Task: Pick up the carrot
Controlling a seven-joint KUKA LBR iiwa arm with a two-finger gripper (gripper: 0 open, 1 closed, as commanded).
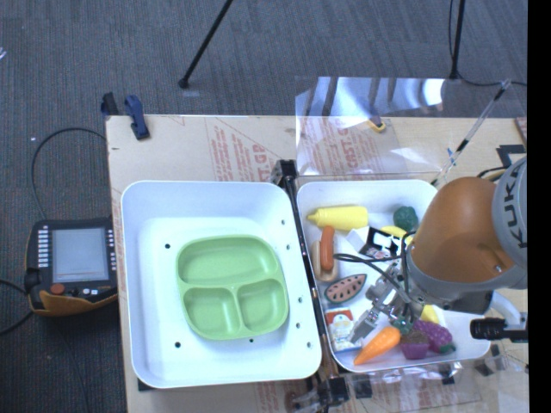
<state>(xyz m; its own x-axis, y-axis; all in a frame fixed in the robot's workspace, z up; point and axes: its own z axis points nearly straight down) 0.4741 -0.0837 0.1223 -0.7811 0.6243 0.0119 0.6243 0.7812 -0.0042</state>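
The arm is at the reaching step. The carrot (379,345) has not been picked up yet. It lies flat in the right bin (310,198), near the front edge, with its pointed end toward the left and its fat end toward the right.

The gripper (379,310) hangs just above and a little behind the carrot. It looks very close to it, but from this slanted view it is hard to say if it touches. The fingers are small and dark against the other toys, so I cannot tell if they are apart or together. Nothing can be seen held between them.

Next, I think the gripper needs to line up over the middle of the carrot, turn so it can close across the thin way, go down, and squeeze. That will be tricky. A bunch of purple grapes (428,336) sits right against the carrot's fat end, and a small white card (341,327) lies just beside its tip.

The arm comes in from the right. Its orange band (456,226) is high over the right bin, and the wrist bends down and to the left toward the front of the bin. The green plate (231,286) in the left bin (142,198) is well apart from all this.
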